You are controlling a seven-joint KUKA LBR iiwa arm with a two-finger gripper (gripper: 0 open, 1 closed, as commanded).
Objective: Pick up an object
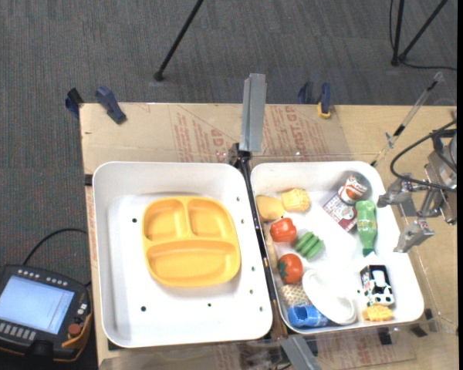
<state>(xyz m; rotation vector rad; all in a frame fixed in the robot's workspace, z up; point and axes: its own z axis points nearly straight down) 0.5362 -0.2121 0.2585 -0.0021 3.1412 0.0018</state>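
The gripper [413,223] is hovering at the frame's right edge, fingers spread and holding nothing; the green bottle [366,225] is lying just left, long axis running top-to-bottom.

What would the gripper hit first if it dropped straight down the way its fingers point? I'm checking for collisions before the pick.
Likely the right wall of the right bin, or bench just outside it. The gripper hangs beside the green bottle, not over it; depth is unclear.
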